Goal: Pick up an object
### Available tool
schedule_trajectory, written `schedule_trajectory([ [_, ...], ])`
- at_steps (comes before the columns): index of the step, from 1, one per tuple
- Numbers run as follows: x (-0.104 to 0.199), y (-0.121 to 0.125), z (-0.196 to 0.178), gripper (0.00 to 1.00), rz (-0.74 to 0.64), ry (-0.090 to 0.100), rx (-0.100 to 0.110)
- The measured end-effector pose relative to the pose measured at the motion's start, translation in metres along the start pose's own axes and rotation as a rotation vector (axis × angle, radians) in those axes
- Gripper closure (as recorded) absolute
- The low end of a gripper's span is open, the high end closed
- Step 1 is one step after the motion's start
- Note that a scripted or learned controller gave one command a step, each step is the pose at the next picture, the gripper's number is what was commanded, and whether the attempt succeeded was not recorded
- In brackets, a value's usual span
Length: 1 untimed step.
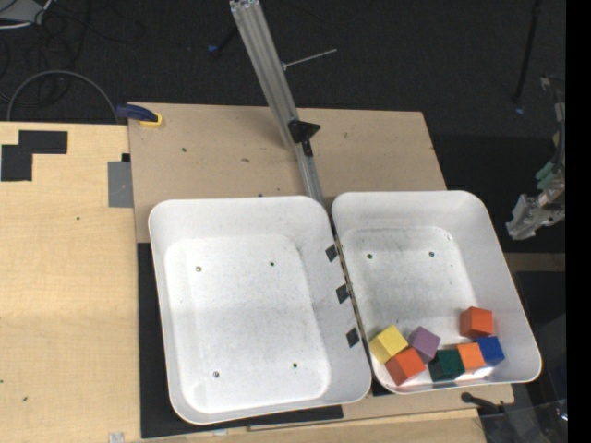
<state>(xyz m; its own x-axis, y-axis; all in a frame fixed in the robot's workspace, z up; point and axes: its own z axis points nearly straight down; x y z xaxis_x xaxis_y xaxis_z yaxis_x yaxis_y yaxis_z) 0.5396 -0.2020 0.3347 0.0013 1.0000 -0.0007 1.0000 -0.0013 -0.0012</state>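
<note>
While the hand (536,212) hangs off the table by the right bin (411,212), grip state can't tell, blocks (436,347) sit untouched in its near corner w/ pick not begun.

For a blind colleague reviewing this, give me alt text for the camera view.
Seven colored blocks cluster in the near corner of the right white bin, including a yellow block and a purple block. The gripper sits outside the bin's right edge.

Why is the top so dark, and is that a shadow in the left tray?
In the camera view, the background behind the bench is unlit and nearly black; the left bin has a soft grey shadow along its left floor; the coloured blocks look slightly blurred.
</note>
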Motion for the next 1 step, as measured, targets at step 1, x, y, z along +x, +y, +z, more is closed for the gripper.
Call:
schedule_trajectory([
  [1, 0.0968, 0.0049, -0.0117, 1.00, -0.008, 0.003, 0.000],
])
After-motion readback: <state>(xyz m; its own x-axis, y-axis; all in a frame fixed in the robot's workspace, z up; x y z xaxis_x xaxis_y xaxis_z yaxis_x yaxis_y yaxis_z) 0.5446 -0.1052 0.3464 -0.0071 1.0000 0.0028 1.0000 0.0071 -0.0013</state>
